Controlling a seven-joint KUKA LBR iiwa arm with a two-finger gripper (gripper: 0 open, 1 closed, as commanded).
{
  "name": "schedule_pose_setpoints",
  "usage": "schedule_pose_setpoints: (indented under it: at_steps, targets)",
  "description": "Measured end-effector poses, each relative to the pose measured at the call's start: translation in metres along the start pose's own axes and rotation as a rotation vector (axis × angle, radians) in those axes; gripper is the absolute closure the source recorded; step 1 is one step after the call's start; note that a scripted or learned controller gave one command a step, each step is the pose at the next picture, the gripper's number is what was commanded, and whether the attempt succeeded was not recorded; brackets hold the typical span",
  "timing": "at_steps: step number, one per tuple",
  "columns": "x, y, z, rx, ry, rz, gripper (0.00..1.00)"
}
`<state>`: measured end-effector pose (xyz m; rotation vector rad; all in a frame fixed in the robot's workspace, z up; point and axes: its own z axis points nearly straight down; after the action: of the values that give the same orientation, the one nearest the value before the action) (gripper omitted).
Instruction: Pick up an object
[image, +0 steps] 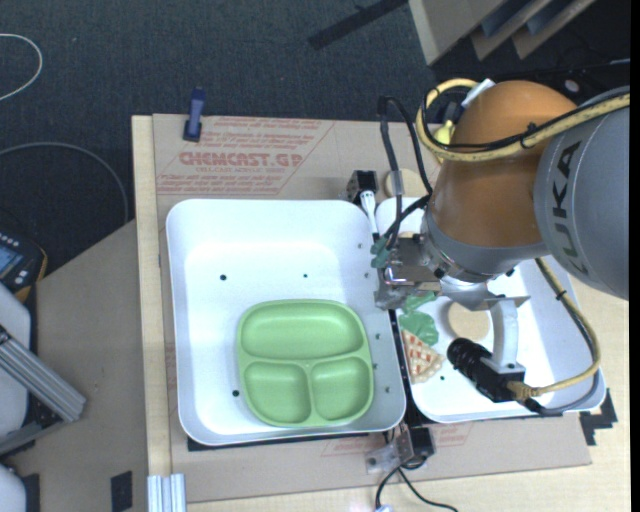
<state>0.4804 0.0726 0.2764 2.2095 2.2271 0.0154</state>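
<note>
step: reach, pincer (408, 292) low over left edge of right bin (560, 395); nothing seen held
pincer state: cannot tell (arm (520, 190) hides it)
targets: green leaf (420, 327) and waffle (423, 361) just below pincer
next: likely drop onto one, close, lift
left bin (200, 300): green divided plate (303, 361)
counter (160, 170): cardboard sheet; dark carpet (200, 50) around
</note>
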Motion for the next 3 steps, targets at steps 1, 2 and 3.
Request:
schedule_pose_setpoints:
  at_steps: [1,2,3]
  targets:
    - [-0.030,0.001,-0.085,-0.002,-0.003,0.009,1.00]
    - [-0.082,-0.001,-0.081,0.009,-0.006,0.013,1.00]
    - [-0.066,-0.005,0.052,0.026,-0.003,0.009,1.00]
